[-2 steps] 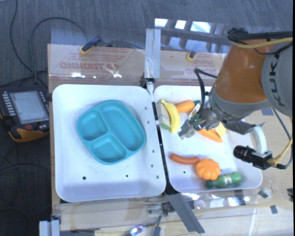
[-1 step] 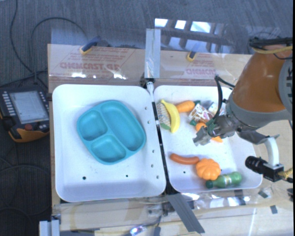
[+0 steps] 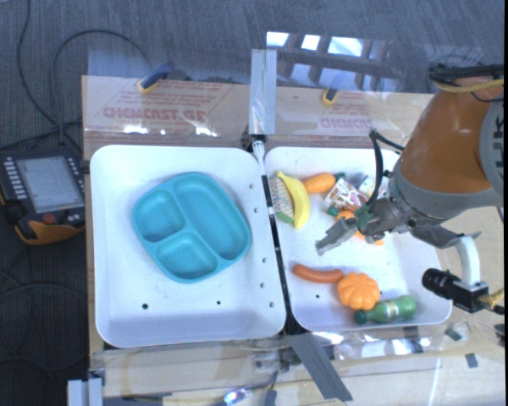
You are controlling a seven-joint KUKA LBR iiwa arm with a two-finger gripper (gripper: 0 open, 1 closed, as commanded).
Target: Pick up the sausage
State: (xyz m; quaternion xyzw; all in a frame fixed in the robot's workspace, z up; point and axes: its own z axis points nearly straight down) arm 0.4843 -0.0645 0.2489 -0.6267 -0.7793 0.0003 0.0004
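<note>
The sausage [image 3: 317, 272] lies flat in the right bin [image 3: 423, 313], toward 7 o'clock of that bin's floor, its length running roughly 9 to 3. White floor shows on its 9 o'clock side as far as the bin's left wall. At its 3 o'clock end it sits just beside the small orange pumpkin [image 3: 358, 289], and a green bottle-shaped toy [image 3: 388, 310] lies at 5 o'clock of the pumpkin, near the bin's bottom rim. Above the sausage, toward 12 o'clock, there is a bare strip of floor between it and the pincer.

Along the dividing wall, at 11 o'clock of the right bin, a banana [image 3: 296, 198] rests against a ridged brush-like piece [image 3: 280, 199]; a carrot [image 3: 319, 183] and a small printed carton [image 3: 347, 194] lie at 12 o'clock. The left bin [image 3: 118, 303] carries a blue divided plate [image 3: 191, 225] near its centre, with white floor all round it.

The arm [image 3: 450, 155] covers the right bin's 2 to 3 o'clock side, hiding whatever lies there. The pincer [image 3: 333, 242] hangs over the middle of the bin, pointing toward 8 o'clock, apart from the sausage. Its tips are dark and blurred; I cannot tell whether they are spread or pressed together. A small orange thing at its wrist end is too unclear to name.
</note>
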